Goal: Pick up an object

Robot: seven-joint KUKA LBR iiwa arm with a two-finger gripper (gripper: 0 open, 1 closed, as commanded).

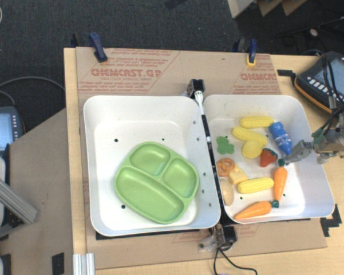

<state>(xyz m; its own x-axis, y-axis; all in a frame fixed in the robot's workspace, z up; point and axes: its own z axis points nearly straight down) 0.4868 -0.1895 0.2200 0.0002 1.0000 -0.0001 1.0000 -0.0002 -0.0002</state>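
The right bin (315,193) holds several toy foods. Among them are a blue bottle (280,137), a red strawberry (267,157), a yellow corn cob (254,184) and two carrots (280,182) (253,210). Yellow pieces (256,121) (247,134) lie toward the far side, and a green piece (224,145) sits near the left wall. My gripper (297,152) reaches in low over the bin's right side. It is just right of the blue bottle and strawberry and above the upright carrot's top. I see nothing held in it.
The left bin (103,125) carries a green divided plate (156,181). An orange ring (225,165) and beige pieces (237,175) lie by the right bin's left wall. A black and orange device (323,82) sits at the far right of the bench.
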